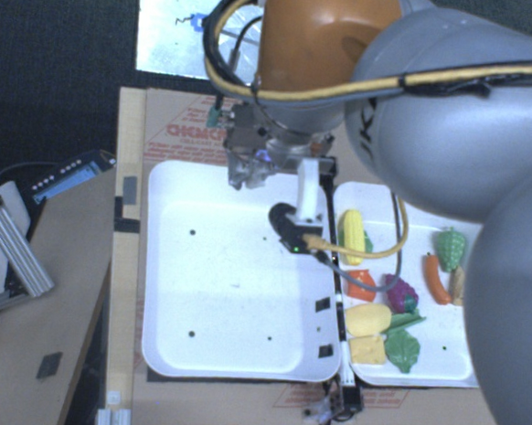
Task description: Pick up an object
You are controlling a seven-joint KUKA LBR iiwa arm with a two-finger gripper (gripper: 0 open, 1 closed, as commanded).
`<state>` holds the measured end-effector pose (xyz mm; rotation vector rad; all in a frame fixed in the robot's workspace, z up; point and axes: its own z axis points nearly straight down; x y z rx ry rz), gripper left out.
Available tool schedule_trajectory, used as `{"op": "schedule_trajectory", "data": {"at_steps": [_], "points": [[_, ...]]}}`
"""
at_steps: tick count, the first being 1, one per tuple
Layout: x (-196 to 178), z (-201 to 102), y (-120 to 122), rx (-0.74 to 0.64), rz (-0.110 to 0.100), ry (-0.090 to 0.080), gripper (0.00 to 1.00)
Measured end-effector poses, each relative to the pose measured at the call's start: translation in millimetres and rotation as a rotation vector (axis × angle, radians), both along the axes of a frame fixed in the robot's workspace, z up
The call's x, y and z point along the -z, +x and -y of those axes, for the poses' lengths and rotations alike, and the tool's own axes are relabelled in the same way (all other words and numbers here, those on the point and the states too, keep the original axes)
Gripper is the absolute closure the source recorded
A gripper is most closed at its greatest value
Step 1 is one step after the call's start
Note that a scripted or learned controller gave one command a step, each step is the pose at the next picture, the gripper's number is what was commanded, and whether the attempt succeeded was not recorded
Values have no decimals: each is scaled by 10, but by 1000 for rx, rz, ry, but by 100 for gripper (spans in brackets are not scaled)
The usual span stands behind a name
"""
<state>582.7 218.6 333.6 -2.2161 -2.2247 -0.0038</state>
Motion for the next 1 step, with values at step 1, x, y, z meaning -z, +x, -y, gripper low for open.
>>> {"op": "schedule_trajectory", "data": {"at_steps": [1], "points": [[-1008,201,-633,-2,7,2,100]]}}
